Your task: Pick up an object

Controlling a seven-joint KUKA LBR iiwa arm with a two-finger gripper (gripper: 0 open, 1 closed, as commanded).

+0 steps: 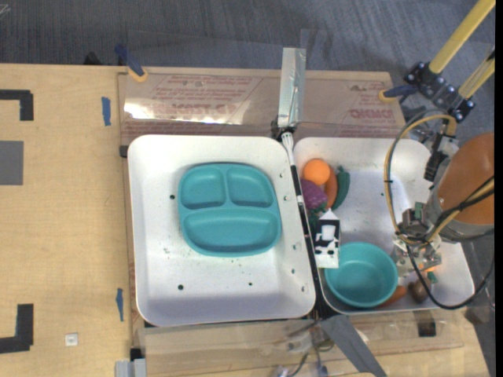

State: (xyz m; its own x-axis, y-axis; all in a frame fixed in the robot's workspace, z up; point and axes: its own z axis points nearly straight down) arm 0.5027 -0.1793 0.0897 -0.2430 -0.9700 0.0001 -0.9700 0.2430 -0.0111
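- Camera view, left bin [149, 234]: teal divided plate [229, 209] lying flat mid-bin, long axis running left-right, nothing on it. Prob just parked there, well apart from the arm.
- Right bin [365, 191]: stuff crowded along the left wall – orange ball [316, 170], purple item [315, 196], green-and-red veg [341, 187] w/ long axis roughly top-to-bottom, b/w carton [327, 240] lying just below.
- Teal bowl [361, 273] upright at the near edge, mouth up, touching the carton.
- Gripper [415, 246] low over the bin's right side, just beside the bowl; small brown bits [415, 291] under it.
- Claw state: can't tell, too cluttered w/ cables; nothing visibly held.
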